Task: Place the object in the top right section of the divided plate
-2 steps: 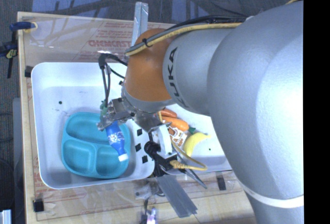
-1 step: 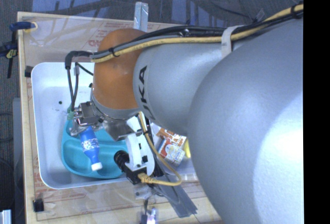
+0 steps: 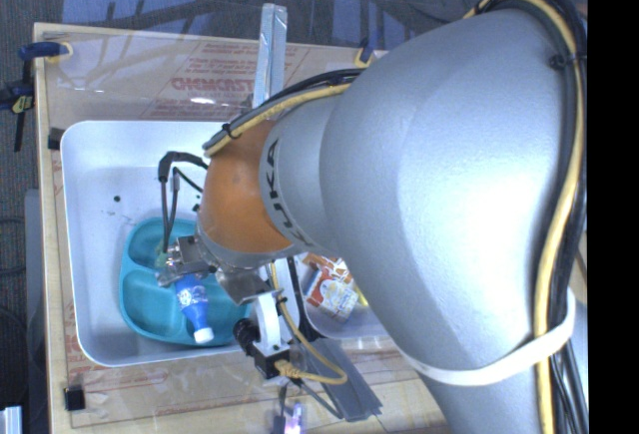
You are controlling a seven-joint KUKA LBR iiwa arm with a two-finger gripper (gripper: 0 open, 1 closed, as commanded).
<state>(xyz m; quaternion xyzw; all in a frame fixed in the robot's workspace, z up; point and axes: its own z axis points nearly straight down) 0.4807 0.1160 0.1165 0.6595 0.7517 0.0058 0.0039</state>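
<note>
A blue divided plate (image 3: 150,282) lies in the left white bin (image 3: 90,193), toward its near right corner. A small clear bottle (image 3: 194,307) with a blue label and a white cap rests tilted over the plate's near right part, cap pointing toward the front. My gripper (image 3: 180,260) hangs low over the plate's right side, directly above the bottle's upper end. The orange band and wrist hide where the gripper meets the bottle, so I cannot make out a hold. Much of the plate's right half is covered by the arm.
The big grey arm (image 3: 429,183) spans the right of the view and covers most of the right bin. A colourful packet (image 3: 329,287) shows in that bin beside the wrist. Black cables (image 3: 175,173) loop above the plate. The left bin's white floor lies to the plate's left and far side.
</note>
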